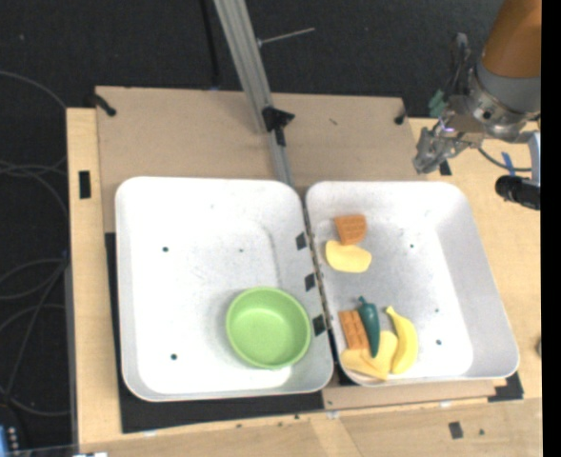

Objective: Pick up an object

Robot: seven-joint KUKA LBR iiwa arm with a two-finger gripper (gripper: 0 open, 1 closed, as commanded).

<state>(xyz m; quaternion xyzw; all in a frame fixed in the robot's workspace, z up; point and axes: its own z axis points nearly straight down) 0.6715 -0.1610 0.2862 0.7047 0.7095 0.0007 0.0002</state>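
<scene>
**A:** So, how far along is the arm getting?

**B:** Judging by the scene, it is barely starting. Nothing is being carried, and the pick is all left to do.

**A:** What is sitting in the bins, left to right?

**B:** The left bin (166, 217) is holding a green bowl (268, 327). The right bin (432, 227) is holding an orange block (350, 228), a pale yellow piece (348, 257), then a green pepper (369, 318), a banana (405, 339) and other toy food clustering at its near left corner.

**A:** And the gripper (434, 150)?

**B:** It is hovering beyond the right bin's far edge, well apart from everything; its spread is too small to tell.
</scene>
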